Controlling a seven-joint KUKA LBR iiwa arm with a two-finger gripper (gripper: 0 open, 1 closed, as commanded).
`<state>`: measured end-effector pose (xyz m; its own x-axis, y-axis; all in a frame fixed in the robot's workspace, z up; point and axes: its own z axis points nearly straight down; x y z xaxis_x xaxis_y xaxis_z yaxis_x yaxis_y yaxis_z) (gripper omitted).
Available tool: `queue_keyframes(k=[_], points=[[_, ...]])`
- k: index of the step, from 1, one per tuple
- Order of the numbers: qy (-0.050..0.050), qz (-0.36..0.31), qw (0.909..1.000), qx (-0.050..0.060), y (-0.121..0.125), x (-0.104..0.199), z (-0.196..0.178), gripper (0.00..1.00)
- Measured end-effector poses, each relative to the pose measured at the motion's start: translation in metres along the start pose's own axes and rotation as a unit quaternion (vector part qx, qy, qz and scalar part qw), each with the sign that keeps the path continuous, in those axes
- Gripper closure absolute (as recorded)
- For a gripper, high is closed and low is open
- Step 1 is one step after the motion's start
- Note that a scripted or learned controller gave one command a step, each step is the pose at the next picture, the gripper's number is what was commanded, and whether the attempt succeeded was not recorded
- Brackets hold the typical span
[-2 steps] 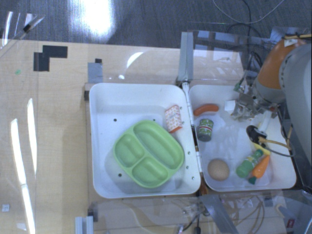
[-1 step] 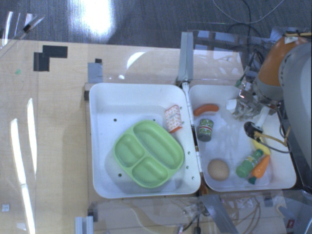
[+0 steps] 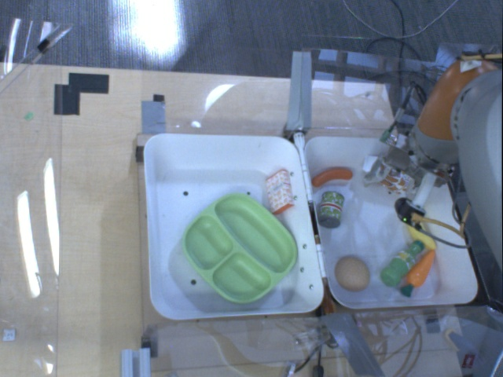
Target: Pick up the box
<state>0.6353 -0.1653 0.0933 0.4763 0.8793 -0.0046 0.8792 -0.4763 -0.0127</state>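
Tool [image 3: 391,173] is low in the right bin [image 3: 464,293], can't tell its state. Small red-and-white patterned box [image 3: 278,191] leans on the left bin's [image 3: 157,234] right wall, beside the green plate [image 3: 240,247].

The arm [image 3: 471,124] enters from the right edge of the frame, in the upper right part. Its large grey body fills the far right side, and the orange band sits above the wrist, near the top right corner. From there the wrist goes down and to the left. The tool [image 3: 391,173] is at the end of it, at the right of the frame, a little above the middle height. It looks pale and metallic, and it points towards the left.
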Motion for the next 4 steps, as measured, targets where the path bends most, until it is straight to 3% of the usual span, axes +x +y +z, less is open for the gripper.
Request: queue_keyframes(k=[1, 2, 3, 4], points=[[0.005, -0.022, 0.9997, -0.01, -0.076, 0.018, 0.007, 0.0], [0.003, -0.022, 0.9997, -0.009, -0.01, 0.033, 0.008, 0.0], [0.003, -0.027, 0.9996, -0.007, -0.011, 0.036, 0.0, 1.0], [0.002, 0.008, 0.9999, -0.007, -0.044, -0.038, -0.088, 1.0]])
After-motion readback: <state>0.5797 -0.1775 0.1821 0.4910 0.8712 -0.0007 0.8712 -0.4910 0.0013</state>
